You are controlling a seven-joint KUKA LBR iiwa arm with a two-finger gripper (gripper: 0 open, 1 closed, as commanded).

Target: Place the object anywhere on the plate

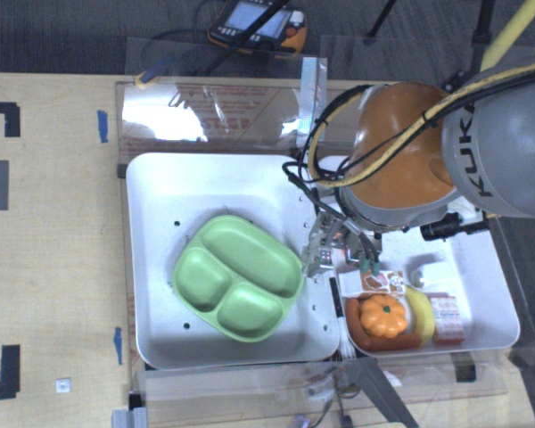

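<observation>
Hovering over rim between bins, gripper grip state unreadable; plate lies just left of it, orange pumpkin just right, nearer camera.

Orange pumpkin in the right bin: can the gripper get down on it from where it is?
Probably yes. The pumpkin sits uncovered on top, banana beside it, and the gripper hangs just above and left, with nothing between them.
</observation>
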